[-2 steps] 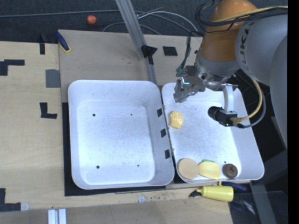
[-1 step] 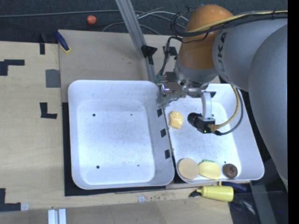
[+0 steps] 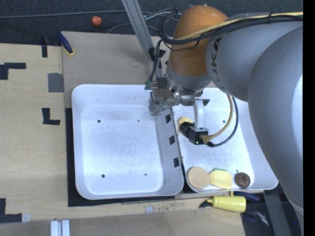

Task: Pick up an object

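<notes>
My grey arm with its orange band reaches in from the right, and the gripper [image 3: 158,103] hangs low over the ridge between the two bins, near their far edge. In the right bin [image 3: 256,178], three small things lie along the near rim: a tan round disc [image 3: 199,177], a pale yellow lump [image 3: 221,178] and a brown round piece [image 3: 241,180]. They lie well toward the front of the gripper. The arm's body covers much of the right bin.
The left bin [image 3: 118,146] sits beside the gripper. A yellow tool-like thing [image 3: 229,203] lies outside the right bin's front rim. A small orange ball [image 3: 96,20] rests on the dark floor behind the bench. A grey pole [image 3: 138,18] slants down toward the wrist.
</notes>
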Robot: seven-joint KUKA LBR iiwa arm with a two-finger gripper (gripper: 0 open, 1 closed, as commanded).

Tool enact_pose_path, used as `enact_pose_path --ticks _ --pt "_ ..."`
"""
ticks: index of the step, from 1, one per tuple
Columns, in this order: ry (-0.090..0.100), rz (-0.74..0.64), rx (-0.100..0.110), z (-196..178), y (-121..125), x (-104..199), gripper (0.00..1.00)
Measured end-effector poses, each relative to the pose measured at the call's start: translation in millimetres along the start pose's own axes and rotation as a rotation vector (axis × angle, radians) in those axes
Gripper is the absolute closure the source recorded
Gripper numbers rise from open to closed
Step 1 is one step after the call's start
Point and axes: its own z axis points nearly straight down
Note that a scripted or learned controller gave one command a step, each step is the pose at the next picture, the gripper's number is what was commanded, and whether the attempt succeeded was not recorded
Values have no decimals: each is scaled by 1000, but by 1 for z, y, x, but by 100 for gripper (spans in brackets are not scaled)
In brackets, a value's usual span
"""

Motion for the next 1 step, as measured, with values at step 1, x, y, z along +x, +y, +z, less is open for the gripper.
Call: enact_pose_path --ticks 1 --pt "-1 4 0 0 0 -3 0"
